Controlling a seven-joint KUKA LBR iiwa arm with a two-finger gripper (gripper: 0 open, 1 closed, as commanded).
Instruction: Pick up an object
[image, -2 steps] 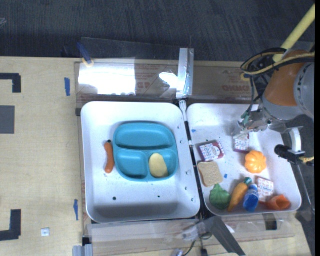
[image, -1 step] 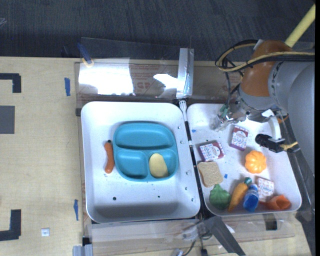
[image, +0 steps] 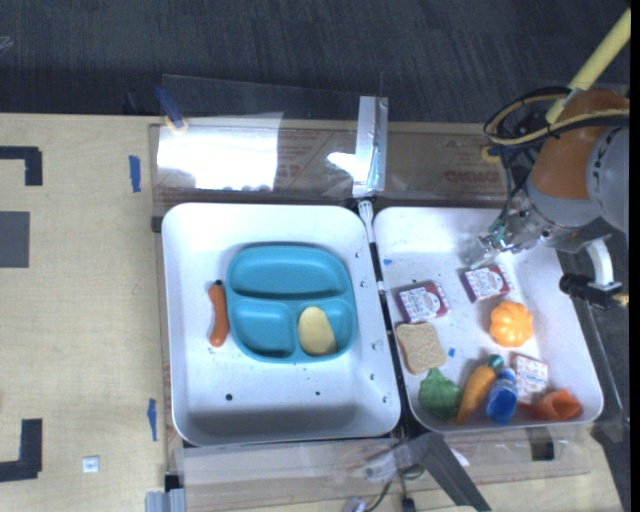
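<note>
Left bin (image: 190, 400): one blue divided tray (image: 290, 300) at its centre. An orange sausage-shaped piece (image: 217, 313) lies on the bin floor just beside the tray's left edge. A pale yellow, potato-like piece (image: 317, 330) sits in the tray's lower right compartment.

Right bin (image: 430, 230): the candidates for picking.
- Two red-and-white packets, one (image: 421, 301) near the left wall, one (image: 486, 283) toward the centre.
- A slice of bread (image: 421, 347) below the first packet.
- A green leafy piece (image: 437, 392) at the near edge, touching an orange carrot-like piece (image: 476, 390).
- A blue bottle-like item (image: 501, 396) pressed against the carrot piece; a third packet (image: 529, 373) just beside it.
- A small orange pumpkin (image: 511, 323) near the right wall.
- A reddish-orange piece (image: 556, 404) in the near right corner.

Gripper (image: 498, 238): over the far right part of the right bin, just above the central packet. Nothing shows between the fingers; whether they stand wide or narrow cannot be told.

Risks, as judged: the nearest packet is flat and may slip from a pinch. The near-edge cluster is tightly packed, so fingers could land on two items or push them against the wall.
</note>
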